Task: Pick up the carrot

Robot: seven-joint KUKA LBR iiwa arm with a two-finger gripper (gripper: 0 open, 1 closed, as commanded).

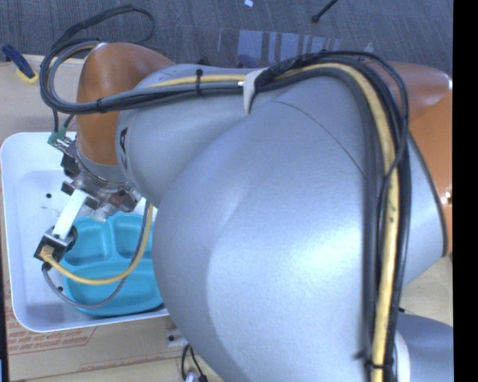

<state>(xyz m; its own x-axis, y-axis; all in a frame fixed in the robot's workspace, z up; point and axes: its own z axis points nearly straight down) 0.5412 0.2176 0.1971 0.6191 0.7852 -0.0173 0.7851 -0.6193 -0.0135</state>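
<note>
The large grey arm (303, 237) was extended from the right over the left shallow white bin (20, 213), in which a blue plastic compartment tray (123, 281) was set. Whether the jaws were apart could not be told.

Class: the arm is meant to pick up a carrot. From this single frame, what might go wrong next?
1. The gripper sits close above the blue tray inside the white bin at the view's left. A further descent may strike the tray's dividers or shove it aside.
2. The arm blocks much of the bench from this camera, so a missed or failed grasp could be hard to spot.
</note>
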